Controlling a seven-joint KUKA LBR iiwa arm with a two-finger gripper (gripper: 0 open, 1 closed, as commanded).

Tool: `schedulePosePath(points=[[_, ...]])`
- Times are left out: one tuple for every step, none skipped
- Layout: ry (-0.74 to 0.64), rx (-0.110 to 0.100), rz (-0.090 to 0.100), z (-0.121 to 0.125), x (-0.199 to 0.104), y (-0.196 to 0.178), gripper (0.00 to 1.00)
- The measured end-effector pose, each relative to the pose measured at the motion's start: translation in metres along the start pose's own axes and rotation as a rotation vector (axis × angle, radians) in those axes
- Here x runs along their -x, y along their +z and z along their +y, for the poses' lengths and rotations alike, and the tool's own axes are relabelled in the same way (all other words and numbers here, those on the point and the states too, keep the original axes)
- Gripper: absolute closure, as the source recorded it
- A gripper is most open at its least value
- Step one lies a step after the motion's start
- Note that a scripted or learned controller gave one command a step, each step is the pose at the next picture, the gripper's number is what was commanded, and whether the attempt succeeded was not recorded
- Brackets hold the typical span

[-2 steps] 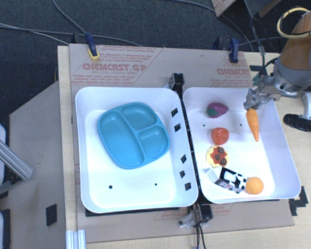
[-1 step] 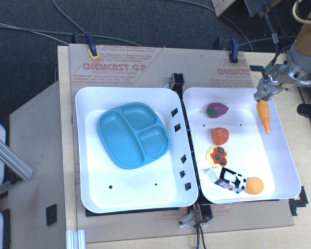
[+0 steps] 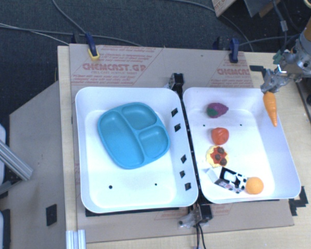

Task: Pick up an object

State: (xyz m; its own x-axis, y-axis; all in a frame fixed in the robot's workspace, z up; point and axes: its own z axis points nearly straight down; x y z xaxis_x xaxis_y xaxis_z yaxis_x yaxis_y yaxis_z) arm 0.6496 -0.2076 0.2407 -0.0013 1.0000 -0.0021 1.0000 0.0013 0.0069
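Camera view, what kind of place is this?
Likely a robotics lab test bench: two white bins clamped to a board, toy food like a carrot, loose cables on dark carpet, and a gripper.

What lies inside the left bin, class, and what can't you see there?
Inside the left bin lies a blue divided plate, its three compartments bare. The bin floor beneath the plate is covered, so that part can't be seen.

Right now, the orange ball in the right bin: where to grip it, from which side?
Grip the orange ball across its middle, from straight above. It's round, so any axis works, but the black-and-white item touches its left; set the fingers along the near-far line, probably.
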Motion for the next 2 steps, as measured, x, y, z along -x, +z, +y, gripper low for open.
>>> schedulePosePath(points=[[-0.005, -0.008, 0.006, -0.007, -0.060, 0.004, 1.00], [-0.005, -0.009, 0.006, -0.013, -0.117, 0.009, 1.00]])
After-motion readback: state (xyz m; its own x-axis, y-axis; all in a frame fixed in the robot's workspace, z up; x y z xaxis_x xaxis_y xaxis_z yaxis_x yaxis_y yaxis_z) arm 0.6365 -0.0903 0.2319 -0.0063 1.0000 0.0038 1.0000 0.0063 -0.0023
